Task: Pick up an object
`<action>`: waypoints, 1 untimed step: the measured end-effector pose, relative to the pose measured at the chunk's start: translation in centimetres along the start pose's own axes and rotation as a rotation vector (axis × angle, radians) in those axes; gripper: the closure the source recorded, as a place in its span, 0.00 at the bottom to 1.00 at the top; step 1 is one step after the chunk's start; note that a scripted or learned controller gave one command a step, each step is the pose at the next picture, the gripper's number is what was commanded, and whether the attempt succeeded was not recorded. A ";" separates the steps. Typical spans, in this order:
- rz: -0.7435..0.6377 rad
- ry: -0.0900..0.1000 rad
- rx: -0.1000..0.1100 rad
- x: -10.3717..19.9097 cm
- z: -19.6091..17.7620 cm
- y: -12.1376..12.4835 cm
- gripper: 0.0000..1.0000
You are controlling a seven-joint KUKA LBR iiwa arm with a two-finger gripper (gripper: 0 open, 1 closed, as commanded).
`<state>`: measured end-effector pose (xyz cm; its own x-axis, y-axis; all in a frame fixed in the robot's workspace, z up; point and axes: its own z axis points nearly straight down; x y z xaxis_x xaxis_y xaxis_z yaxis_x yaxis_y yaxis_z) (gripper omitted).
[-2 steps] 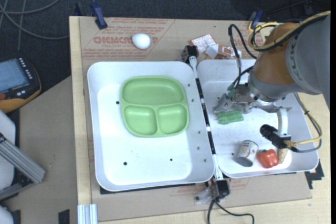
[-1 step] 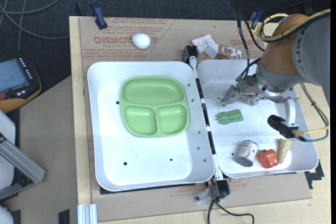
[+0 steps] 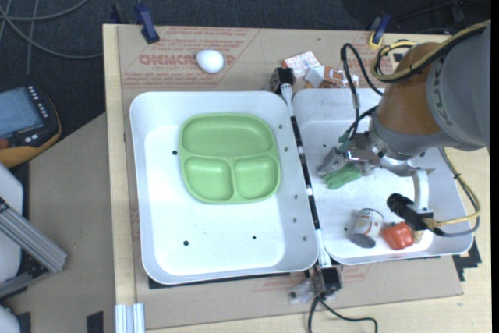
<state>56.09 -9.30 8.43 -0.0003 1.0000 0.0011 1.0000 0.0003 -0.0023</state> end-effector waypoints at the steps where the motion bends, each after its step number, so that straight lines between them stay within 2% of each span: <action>1: 0.001 0.000 -0.002 0.0 -1.0 0.1 1.00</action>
<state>56.16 -9.31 9.43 0.0006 1.0000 0.0008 1.0000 -0.0006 0.0001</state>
